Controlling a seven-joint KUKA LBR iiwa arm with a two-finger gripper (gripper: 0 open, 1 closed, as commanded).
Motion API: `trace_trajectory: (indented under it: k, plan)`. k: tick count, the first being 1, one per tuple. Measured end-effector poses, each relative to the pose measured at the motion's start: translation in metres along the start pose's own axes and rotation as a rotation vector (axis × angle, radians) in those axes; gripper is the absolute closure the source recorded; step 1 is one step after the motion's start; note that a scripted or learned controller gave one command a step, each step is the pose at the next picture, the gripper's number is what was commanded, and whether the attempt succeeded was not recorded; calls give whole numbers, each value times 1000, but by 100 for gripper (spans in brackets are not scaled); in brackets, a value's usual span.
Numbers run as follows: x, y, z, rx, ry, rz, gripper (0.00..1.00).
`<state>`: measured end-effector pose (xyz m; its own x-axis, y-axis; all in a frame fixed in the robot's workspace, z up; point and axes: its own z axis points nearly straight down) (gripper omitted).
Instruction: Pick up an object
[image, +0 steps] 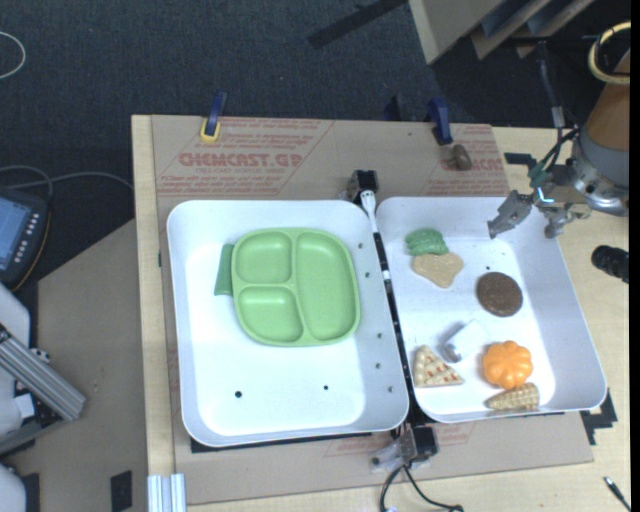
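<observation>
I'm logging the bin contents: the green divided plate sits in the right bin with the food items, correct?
Not quite. The camera view shows the green divided plate in the left bin; the food items, such as the orange pumpkin, lie in the right bin.

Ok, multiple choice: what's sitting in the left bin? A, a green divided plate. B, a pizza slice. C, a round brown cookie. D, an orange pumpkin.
A: the green divided plate lies in the left bin, while the food-shaped items lie in the right bin.
</observation>
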<state>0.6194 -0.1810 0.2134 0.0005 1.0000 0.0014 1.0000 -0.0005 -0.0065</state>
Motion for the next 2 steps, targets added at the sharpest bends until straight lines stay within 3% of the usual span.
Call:
trace_trajectory:
  k: [2]
  plan:
    - [10,-8,120,0,0,0,0]
